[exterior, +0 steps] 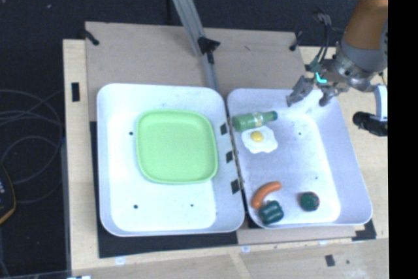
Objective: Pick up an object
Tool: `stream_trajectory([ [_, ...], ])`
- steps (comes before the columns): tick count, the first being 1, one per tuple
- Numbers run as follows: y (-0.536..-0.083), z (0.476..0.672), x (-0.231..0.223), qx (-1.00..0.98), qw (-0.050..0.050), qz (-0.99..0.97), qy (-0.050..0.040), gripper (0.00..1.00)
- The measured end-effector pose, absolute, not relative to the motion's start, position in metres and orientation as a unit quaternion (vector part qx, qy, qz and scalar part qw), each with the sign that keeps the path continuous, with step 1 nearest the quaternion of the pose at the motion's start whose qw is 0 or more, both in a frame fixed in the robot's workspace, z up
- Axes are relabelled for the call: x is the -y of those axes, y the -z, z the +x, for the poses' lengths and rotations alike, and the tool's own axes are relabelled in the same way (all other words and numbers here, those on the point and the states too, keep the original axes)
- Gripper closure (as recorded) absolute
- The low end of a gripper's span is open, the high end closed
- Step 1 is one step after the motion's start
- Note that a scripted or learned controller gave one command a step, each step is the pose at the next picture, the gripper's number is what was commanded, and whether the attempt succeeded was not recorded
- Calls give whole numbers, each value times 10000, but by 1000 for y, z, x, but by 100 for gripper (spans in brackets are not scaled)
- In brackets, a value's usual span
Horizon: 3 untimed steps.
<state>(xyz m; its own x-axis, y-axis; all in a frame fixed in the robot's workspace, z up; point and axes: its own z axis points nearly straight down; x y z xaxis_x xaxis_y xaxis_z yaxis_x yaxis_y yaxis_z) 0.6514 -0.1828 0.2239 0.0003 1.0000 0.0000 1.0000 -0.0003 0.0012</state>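
The pincer (pixel 309 95) hangs over the far edge of the right bin (pixel 346 166), at the end of the grey arm (pixel 362 29) that comes in from the right with its orange band above the wrist; its two fingers (pixel 295 93) are spread apart, one toward the left and one toward the right, with bare white bin floor showing between them; nothing sits between the fingers and they touch none of the objects; the nearest thing is a green bottle (pixel 255 119) lying on its side near the far left corner of the right bin, a little to the left of and nearer than the pincer, apart from it; just beside the bottle on the near side lies a toy fried egg (pixel 258 140), white with a yellow yolk, close to the bottle; well apart from these, toward the near edge of the same bin, lie an orange sausage (pixel 266 192), a dark green pepper-like piece (pixel 271 212) just beside it, and a round dark green object (pixel 309 201) off to their right; the left bin (pixel 117 114) holds a light green square plate (pixel 177 146) lying flat near its middle; a grey metal pole (pixel 183 0) slants down from the top of the view to the far side of the desk (pixel 157 55) between the two bins; black cables lie on the dark floor to the left.
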Motion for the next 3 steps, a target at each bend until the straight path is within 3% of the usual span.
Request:
stream_trajectory([
  [1,-224,651,183,-7070,4,7072,-4,0],
  [3,-126,642,184,-7071,-9,7071,11,0],
])
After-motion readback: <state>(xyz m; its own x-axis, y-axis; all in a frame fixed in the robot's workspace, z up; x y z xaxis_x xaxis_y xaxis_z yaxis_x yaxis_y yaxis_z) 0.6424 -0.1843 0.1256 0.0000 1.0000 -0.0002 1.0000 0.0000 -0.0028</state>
